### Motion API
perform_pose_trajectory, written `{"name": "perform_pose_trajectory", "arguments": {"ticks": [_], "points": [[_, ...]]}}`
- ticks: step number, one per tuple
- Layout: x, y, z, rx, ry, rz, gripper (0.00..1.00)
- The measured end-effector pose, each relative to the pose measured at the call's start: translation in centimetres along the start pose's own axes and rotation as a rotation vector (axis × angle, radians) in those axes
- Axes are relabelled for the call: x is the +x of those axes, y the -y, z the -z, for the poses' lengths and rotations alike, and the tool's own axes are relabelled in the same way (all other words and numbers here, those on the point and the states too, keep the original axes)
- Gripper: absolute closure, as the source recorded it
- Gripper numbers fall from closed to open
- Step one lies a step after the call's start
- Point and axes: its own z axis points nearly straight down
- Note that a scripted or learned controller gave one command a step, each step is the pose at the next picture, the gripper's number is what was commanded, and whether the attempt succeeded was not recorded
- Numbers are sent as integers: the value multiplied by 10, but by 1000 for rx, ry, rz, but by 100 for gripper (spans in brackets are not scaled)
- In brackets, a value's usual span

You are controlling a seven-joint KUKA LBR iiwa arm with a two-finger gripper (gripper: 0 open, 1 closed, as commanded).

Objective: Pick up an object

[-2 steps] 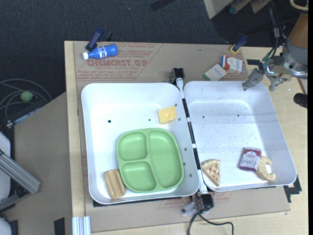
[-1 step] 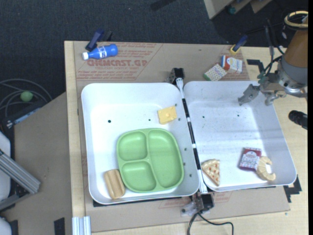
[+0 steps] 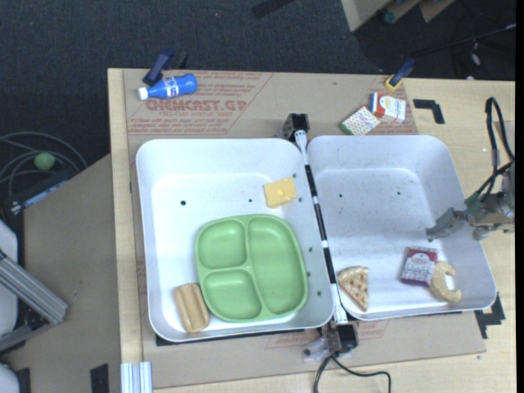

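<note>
Claw point(image 3: 446, 223) hung over right bin point(image 3: 385, 162), near its right wall. Couldn't tell claw open or closed. Red packet point(image 3: 418, 266) lay just below claw, touching croissant point(image 3: 444, 282). Pizza slice point(image 3: 354, 287) sat apart. Claw probably aimed at red packet, closest thing.

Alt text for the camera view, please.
The claw hovers at the right bin's right edge, above a red packet and croissant; a pizza slice lies nearby. The left bin holds a green divided plate, cheese and a bread piece.
</note>
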Motion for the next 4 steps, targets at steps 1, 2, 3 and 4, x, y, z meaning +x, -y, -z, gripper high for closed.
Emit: {"name": "perform_pose_trajectory", "arguments": {"ticks": [1,2,3,4], "points": [[19,1,-97,-1,-1,2,0],[-1,9,-9,-3,1,1,0],[14,8,-93,2,-2,2,0],[54,-69,-47,-5,-1,5,0]]}}
